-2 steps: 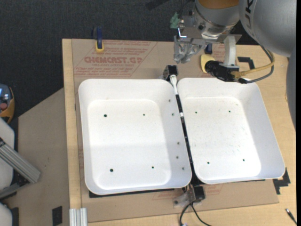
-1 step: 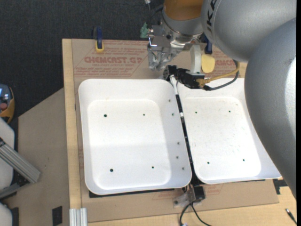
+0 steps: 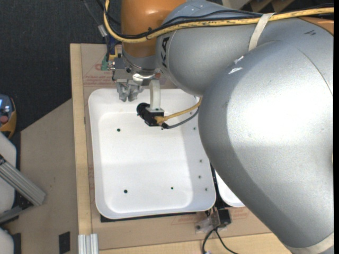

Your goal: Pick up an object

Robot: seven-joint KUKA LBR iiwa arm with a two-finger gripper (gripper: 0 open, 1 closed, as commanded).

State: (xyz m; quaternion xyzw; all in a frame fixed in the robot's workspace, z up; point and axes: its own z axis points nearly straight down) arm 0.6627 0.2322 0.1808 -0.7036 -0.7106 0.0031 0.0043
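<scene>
Illumination is even and moderately bright, arriving from above. The white bin [image 3: 143, 194] shows a brighter band across its near half and a soft grey shadow over its far half, beneath the arm [image 3: 265, 115]. The arm carries mild specular highlights. Focus is slightly soft throughout.

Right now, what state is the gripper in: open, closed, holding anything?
Gripper: open, over the far end of the left bin, with nothing seen between its fingers.
</scene>
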